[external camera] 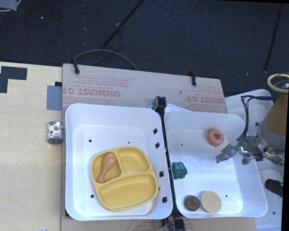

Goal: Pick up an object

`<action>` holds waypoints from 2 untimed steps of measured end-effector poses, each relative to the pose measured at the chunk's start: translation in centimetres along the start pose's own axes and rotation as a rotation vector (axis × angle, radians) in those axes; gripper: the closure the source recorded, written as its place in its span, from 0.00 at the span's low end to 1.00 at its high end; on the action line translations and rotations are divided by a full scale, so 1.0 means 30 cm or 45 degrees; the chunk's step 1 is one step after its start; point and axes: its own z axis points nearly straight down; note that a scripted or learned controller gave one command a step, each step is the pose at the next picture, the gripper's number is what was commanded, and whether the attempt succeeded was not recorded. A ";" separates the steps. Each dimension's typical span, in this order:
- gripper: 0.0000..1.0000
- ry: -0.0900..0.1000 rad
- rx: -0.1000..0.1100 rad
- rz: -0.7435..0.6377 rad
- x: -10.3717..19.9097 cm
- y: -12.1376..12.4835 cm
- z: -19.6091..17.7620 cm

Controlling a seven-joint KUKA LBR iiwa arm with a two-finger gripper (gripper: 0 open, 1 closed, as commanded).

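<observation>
A: Where does the job stand?

B: Nothing is lifted yet, as far as I can judge. The gripper (236, 156) sits at the 3 o'clock side of the right bin (249, 199), low over its floor, and I see nothing between its fingers.

A: Are the fingers open or closed?

B: They look spread somewhat, one grey finger (224, 155) pointing toward 9 o'clock, another nearer the rim. The gap between them shows bare white bin.

A: What could it take?

B: The closest thing is the pink doughnut (215, 137), near the gripper at about its 10 o'clock, not touching it. The green toy (179, 170) lies by the divider at 9 o'clock of the bin. At 6 o'clock, a brown disc (192, 203) and a tan biscuit (211, 201) lie just beside each other.

A: And the left bin (80, 128)?

B: It holds a yellow divided tray (130, 190) with a drumstick (107, 166) in its 10 o'clock compartment, well apart from the gripper.

A: So what is left?

B: Nearly all of it, I think: settling over one object, closing on it, lifting it clear.
</observation>
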 end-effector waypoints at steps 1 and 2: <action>0.00 -0.001 -0.002 0.001 -0.001 -0.017 0.148; 0.00 -0.002 -0.006 0.002 0.002 -0.016 0.277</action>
